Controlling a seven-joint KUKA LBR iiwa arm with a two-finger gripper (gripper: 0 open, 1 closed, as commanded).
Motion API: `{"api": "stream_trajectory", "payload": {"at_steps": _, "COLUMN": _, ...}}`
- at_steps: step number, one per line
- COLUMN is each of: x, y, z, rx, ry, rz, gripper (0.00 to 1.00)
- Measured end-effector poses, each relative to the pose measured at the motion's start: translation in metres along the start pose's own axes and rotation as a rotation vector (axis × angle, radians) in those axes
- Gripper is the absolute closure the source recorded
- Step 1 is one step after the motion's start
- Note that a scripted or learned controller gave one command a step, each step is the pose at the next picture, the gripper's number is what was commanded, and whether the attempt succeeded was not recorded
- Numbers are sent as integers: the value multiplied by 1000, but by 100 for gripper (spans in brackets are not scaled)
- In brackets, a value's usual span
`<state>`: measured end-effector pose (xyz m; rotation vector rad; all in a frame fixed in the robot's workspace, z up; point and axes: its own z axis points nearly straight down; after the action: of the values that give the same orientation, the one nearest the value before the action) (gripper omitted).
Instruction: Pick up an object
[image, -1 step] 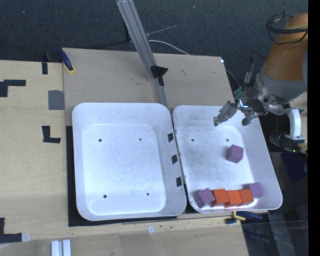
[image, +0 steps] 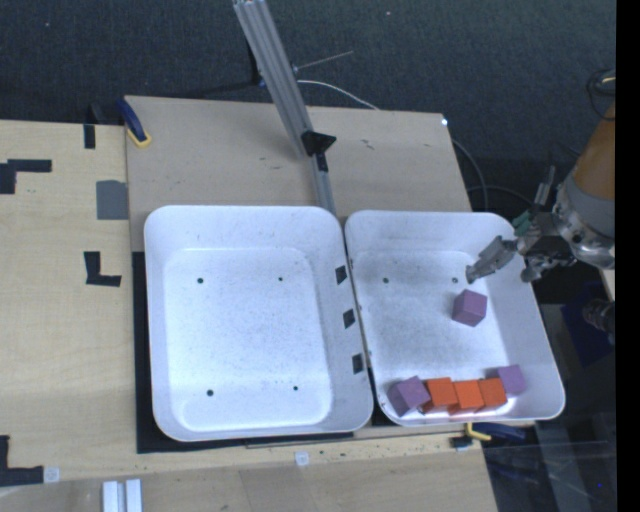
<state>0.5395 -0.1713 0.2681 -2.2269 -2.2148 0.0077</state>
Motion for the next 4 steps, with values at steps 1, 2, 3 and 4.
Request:
{"api": "stream_trajectory", "payload": {"at_steps": 1, "x": -37, "y": -3, "z": 93, "rx": 6, "ry": 3, "rz": -3, "gripper": 0}}
{"api": "stream_trajectory", "payload": {"at_steps": 2, "x": -36, "y": 23, "z": 180, "rx": 0, "ry": 3, "rz": -8, "gripper": 0}}
{"api": "stream_trajectory", "payload": {"at_steps": 3, "x": -36, "y": 23, "z": 167, "rx": -1, "ry": 4, "rz": -9, "gripper": 100}}
{"api": "stream_trajectory", "payload": {"at_steps": 4, "x": 26, "y": 88, "z": 104, "rx": -11, "ry": 3, "rz": -15, "gripper": 100}}
